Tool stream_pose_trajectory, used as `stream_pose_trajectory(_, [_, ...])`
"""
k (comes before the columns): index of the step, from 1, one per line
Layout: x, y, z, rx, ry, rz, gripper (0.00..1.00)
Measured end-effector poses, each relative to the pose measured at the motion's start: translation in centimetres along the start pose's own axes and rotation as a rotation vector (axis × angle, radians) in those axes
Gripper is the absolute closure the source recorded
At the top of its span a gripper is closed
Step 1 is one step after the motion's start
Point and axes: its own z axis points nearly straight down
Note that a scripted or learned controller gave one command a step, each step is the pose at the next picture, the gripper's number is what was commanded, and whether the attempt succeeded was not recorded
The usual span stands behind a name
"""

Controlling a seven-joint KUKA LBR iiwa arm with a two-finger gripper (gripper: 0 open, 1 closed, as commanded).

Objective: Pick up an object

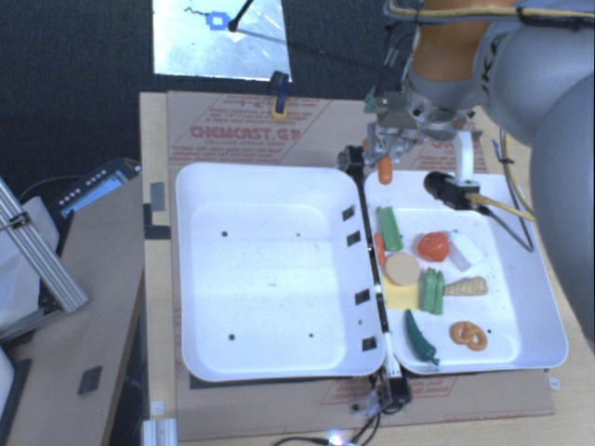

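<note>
Now we see the jaws [385, 161] clamped on a small orange carrot [385, 170], its long axis hanging upright, just above the right bin's [544, 342] far-left corner on the table.

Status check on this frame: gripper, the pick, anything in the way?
Gripper above right bin's far left corner, shut on small orange piece. Piece lifted off bin floor. Other toy foods lie nearer the camera, apart.
</note>
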Motion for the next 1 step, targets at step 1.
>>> stream_pose_trajectory(1, [6.43, -1.51, -5.44, -0.012, 0.003, -0.005, 1.00])
